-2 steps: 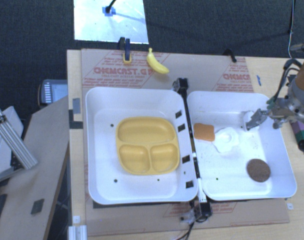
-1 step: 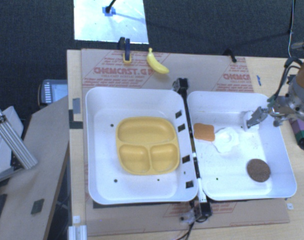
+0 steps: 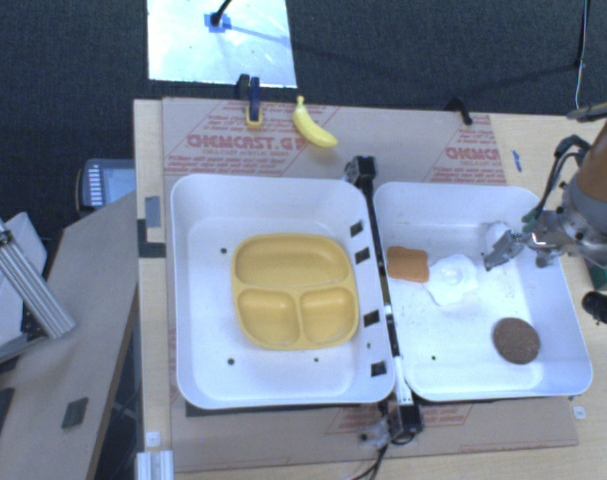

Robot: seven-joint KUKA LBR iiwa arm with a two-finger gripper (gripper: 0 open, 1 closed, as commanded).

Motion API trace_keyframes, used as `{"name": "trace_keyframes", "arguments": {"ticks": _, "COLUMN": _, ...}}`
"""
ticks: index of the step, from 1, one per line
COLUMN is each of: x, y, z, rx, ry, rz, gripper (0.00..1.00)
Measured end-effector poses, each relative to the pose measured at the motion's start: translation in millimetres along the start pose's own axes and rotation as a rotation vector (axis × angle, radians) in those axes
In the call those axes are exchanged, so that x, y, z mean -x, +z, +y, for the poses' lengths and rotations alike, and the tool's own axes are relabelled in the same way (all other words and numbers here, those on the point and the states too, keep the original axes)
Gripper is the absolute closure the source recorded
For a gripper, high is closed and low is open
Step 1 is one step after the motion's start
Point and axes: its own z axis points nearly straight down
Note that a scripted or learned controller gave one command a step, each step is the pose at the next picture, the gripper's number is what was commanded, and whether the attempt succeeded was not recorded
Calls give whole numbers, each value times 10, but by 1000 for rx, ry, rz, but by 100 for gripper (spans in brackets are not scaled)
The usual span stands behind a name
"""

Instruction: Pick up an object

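The gripper (image 3: pixel 513 245) hovers at 3 o'clock over the right bin (image 3: pixel 573 368); whether the jaws are open or closed cannot be told. Nearest object — a white lump (image 3: pixel 451 278) toward 8 o'clock, beside an orange sponge (image 3: pixel 408 264). Risk: low, white-on-white target — jaws may close short.

Bright, even overhead light washes the two shallow white plastic bins (image 3: pixel 283 203), almost bleaching them. Shadows beneath stay faint. Glare flares on the shiny metal sheet (image 3: pixel 221 30) behind the bins. Overall focus is slightly soft.
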Motion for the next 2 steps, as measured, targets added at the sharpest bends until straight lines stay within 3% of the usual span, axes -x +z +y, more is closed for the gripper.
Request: {"name": "trace_keyframes", "arguments": {"ticks": 2, "x": -30, "y": 802, "z": 28, "rx": 4, "ry": 0, "rz": 0, "gripper": 0}}
